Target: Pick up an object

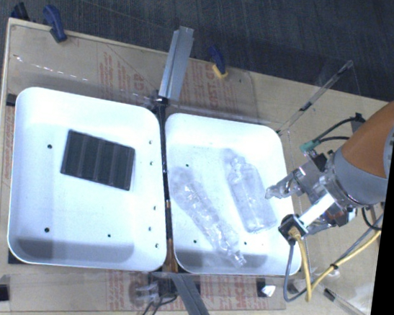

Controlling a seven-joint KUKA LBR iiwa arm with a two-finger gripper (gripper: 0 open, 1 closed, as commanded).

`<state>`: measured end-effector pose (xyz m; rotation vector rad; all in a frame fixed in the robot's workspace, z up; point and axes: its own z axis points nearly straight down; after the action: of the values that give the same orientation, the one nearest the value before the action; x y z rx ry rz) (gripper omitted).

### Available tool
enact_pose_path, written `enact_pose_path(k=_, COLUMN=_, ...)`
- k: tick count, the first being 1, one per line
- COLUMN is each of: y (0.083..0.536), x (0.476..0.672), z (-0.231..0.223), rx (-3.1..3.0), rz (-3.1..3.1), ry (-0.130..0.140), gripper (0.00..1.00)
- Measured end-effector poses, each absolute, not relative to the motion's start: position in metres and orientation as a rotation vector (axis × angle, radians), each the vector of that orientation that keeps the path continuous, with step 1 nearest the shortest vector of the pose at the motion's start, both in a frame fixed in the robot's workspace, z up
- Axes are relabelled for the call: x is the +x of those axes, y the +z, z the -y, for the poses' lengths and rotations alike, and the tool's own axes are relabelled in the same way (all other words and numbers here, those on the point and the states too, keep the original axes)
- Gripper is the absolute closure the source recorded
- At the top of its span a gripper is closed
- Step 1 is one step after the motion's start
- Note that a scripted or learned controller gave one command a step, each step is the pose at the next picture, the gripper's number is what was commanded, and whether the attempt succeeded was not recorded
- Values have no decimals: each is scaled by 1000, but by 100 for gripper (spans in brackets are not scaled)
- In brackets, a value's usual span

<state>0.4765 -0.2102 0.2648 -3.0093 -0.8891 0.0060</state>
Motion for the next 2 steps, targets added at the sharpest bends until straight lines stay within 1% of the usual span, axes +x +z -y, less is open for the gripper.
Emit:
enact_pose_path(k=1, y=306, x=507, z=210, rx=-3031, rz=816, ry=3, gripper=0)
enact_pose_path(k=2, y=214, x=490, z=208, rx=-3118, rz=332, ry=10, gripper=0)
